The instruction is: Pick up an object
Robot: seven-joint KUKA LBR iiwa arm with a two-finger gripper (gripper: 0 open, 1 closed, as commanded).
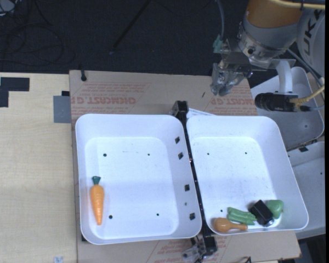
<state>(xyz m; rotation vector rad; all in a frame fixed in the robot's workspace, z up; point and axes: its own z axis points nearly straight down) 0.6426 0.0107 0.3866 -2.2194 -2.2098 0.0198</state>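
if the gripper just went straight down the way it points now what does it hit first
Probably the cardboard sheet behind the right bin, not the toys. The gripper hangs past the bin's far rim, pointing down. Depth is hard to judge from this slanted view, so it might clip that rim.

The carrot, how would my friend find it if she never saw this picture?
Look at the left bin of the two white ones. The carrot lies alone near its front left corner, pointing toward the front edge. It is orange with a small green top, while the other toys sit crowded together in the right bin.
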